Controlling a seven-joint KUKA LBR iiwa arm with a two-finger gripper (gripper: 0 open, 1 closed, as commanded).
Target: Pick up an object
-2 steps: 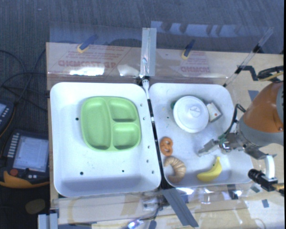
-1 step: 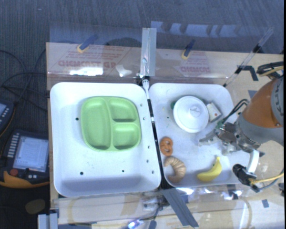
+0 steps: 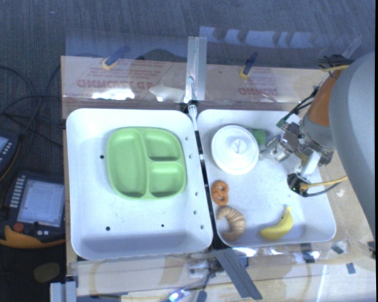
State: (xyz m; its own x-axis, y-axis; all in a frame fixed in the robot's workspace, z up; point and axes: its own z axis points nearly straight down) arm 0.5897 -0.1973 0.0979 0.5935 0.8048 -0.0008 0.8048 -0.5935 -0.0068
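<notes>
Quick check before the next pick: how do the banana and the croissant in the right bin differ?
The banana is yellow, smooth and slim; the croissant is brown, ridged and plumper. The banana lies near the bin's front right; the croissant sits at the front left, beside the divider. Both are curved, lie flat and are apart from the gripper.

A green object is mostly hidden behind the white bowl; its kind cannot be told. The arm is cut off at the right edge.
</notes>
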